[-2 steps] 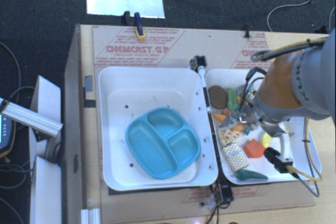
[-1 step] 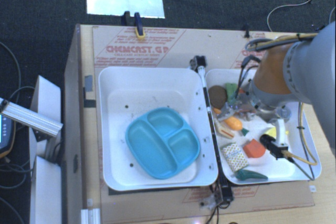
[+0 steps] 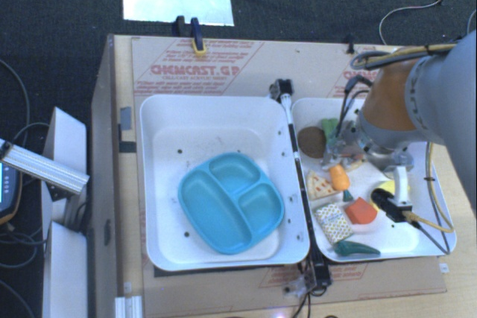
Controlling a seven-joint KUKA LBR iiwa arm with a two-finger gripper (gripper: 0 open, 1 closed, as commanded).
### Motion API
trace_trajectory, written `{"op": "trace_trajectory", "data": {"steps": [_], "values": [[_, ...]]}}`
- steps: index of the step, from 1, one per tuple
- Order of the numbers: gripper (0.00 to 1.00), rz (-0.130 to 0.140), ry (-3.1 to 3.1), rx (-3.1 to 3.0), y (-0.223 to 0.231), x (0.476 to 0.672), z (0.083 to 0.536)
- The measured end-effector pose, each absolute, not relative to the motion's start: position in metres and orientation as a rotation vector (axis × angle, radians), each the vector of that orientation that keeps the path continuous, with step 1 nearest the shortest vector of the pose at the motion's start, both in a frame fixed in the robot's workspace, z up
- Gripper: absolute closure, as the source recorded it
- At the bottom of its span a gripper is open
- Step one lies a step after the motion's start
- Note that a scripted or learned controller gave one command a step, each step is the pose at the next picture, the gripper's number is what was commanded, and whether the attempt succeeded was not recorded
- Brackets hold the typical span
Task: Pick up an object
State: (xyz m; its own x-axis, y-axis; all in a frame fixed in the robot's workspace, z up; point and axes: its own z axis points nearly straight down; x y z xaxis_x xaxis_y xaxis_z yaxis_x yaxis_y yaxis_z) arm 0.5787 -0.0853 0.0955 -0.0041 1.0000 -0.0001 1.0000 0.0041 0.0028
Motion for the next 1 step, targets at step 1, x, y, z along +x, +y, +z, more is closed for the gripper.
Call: {"op": "trace_trajectory", "data": {"steps": [1], "values": [[1.0, 0.004, 2.225, 2.215, -0.0404, 0.5555, 0.2129]]}}
